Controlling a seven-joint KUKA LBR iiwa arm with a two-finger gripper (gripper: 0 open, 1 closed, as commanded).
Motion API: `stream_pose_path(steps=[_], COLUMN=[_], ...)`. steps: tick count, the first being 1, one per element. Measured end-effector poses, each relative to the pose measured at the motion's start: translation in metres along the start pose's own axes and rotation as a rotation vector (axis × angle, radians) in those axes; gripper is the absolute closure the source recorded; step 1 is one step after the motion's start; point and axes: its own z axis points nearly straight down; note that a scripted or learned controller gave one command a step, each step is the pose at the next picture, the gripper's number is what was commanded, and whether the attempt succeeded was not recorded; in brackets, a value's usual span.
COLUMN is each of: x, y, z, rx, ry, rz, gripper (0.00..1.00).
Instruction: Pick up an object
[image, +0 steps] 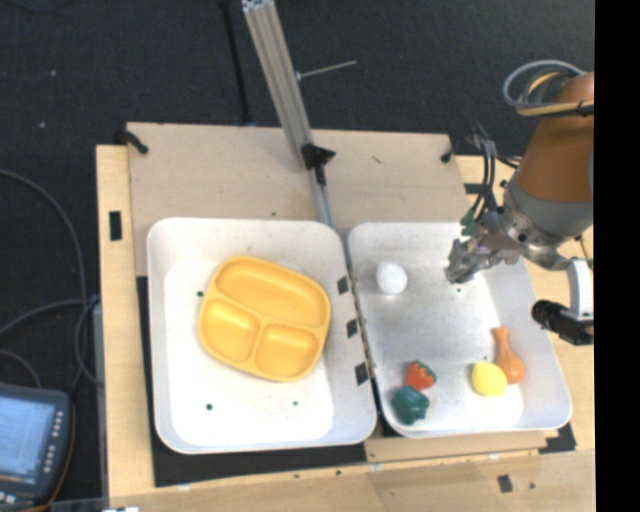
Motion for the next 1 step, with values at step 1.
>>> stream_pose_path(steps=[1], x=[0.0588], y=[-0.0036], z=[0.0094], rx=[0.002], ry=[0.000], rz=[0.000], gripper=[1.00])
